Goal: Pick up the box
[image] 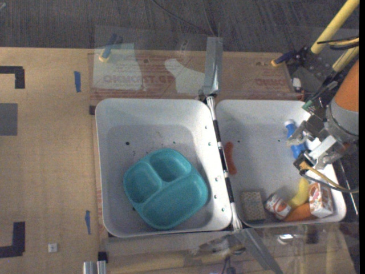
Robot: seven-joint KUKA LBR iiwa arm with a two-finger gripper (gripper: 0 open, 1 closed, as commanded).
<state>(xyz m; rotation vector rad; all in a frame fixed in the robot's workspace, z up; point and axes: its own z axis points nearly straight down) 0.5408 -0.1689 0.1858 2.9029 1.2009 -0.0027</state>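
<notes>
At the right edge of the frame the jaws (311,153) hang over the right bin (251,124), near its right wall; whether they are wide or narrow cannot be told from this slant, and nothing can be seen held in them. Above them the grey wrist with its orange band (349,93) runs off the right side.

The box (320,200), white with red print, lies in the lower right corner of that bin, just below the jaws and apart from them. Touching its left side are a yellow banana (300,193) and an orange piece (297,213), with a small red and white can (278,204) beside those. A grey sponge (252,204) sits further left along the lower wall. A red strip (229,157) lies by the bin's left wall.

The left bin (114,124) carries a teal divided plate (165,188), lower middle of the frame. Both bins rest on a brown worktop (45,153).
</notes>
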